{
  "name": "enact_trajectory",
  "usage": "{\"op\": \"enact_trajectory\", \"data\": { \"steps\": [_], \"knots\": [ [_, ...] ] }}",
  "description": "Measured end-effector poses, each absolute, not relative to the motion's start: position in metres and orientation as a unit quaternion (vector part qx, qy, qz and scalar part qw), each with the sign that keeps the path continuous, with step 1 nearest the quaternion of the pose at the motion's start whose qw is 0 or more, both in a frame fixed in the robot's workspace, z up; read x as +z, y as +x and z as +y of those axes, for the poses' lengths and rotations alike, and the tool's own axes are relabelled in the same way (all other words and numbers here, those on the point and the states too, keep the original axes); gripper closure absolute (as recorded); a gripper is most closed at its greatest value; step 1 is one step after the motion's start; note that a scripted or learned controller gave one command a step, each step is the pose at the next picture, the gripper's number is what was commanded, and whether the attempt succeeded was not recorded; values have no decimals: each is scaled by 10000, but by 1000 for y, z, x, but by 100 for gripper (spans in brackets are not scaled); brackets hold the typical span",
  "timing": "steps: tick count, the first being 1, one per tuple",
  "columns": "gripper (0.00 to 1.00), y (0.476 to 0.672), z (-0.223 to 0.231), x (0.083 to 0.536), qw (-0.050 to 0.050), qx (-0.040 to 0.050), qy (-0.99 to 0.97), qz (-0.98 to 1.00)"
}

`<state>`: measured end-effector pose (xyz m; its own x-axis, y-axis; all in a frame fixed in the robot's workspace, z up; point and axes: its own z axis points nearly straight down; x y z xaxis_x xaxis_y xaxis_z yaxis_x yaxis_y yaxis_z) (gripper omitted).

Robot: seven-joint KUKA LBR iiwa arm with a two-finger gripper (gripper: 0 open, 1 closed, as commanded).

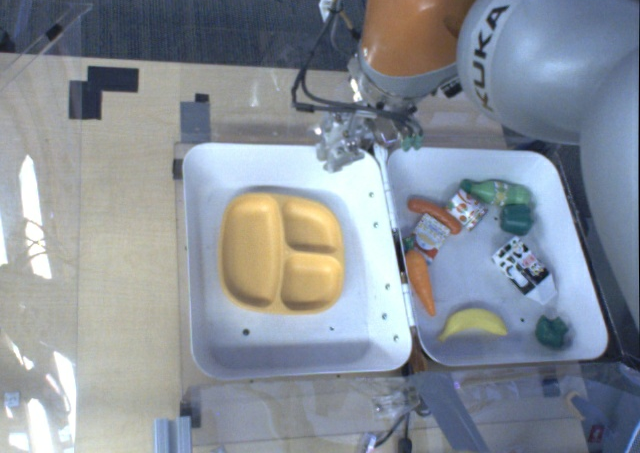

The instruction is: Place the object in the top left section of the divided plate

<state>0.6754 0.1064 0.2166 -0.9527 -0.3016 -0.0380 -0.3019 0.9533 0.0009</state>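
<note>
Yellow plate [282, 251], split into three sections, lies in the left bin [205, 271] on a pale wood surface [90, 241]. The grey and orange arm [480, 21] reaches in from the right, its far end cut off by the frame. Its claw [345, 141] hangs over the bins' back rims, close to where they meet; it looks like a small tangle of metal, and how far it is open cannot be told, nor whether it holds anything. The right bin [575, 261] holds two carrots [421, 279], a banana [474, 323], green items, and printed packets too small to read. Which one is the task's object cannot be told.
</note>
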Motion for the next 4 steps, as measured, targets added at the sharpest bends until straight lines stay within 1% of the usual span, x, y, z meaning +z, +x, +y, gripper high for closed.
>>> {"op": "enact_trajectory", "data": {
  "steps": [1, 2, 3, 4],
  "knots": [
    [100, 678, 108, 231, 252, 41, -1529, 9879],
    [0, 678, 108, 231, 251, 42, -1529, 9879],
    [100, 680, 108, 246, 317, 46, -1527, 9877],
    [100, 670, 196, 259, 61, 18, -1644, 9864]
  ]
}}
